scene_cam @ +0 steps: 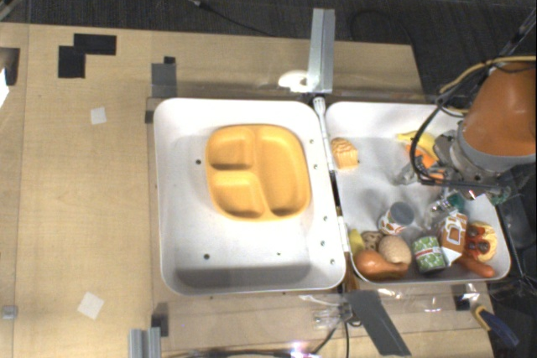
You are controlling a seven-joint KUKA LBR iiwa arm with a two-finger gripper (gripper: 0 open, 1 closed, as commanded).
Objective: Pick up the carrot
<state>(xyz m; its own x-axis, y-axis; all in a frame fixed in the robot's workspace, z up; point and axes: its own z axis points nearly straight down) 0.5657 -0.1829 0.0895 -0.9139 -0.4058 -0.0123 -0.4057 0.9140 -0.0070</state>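
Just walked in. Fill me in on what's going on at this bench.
A grey arm with an orange band reaches in from the right, its gripper low over the right bin among toy foods. It is meant to pick up the carrot, which lies orange at the bin's near right corner, not between its fingers. Nearby sit a green can and a brown pear. The left bin holds a yellow divided tray.

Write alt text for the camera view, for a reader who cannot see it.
A grey robot arm with an orange band reaches from the right over the right white bin, which holds a heap of toy food along its near edge, a carrot among it. The left white bin holds a yellow divided plate.
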